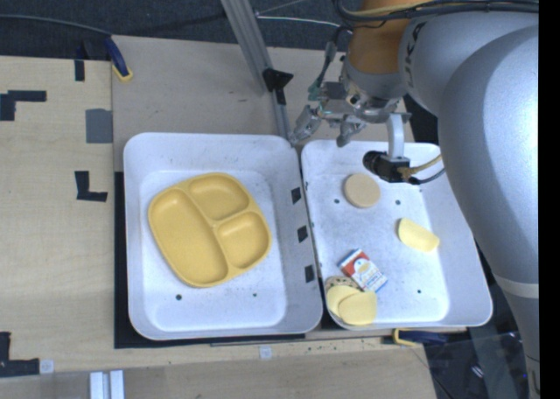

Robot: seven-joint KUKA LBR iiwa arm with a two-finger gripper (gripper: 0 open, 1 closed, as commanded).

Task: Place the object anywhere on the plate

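Nearest, yellow slices (352, 304) and a small packet (363, 270) are seen in the right bin (455, 301); the plate (208, 227) lies leftward. Farther, the gripper (325, 126) hangs over the rim, apparently spread and holding nothing.

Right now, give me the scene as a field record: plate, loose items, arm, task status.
plate: yellow three-compartment plastic plate, in the left white bin, nothing on it
right white bin: round tan disc; yellow wedge-shaped block; small red and white packet; pale yellow round pieces at the near edge
gripper: over the far edge where the two bins meet, nothing seen held
task status: no object on the plate yet
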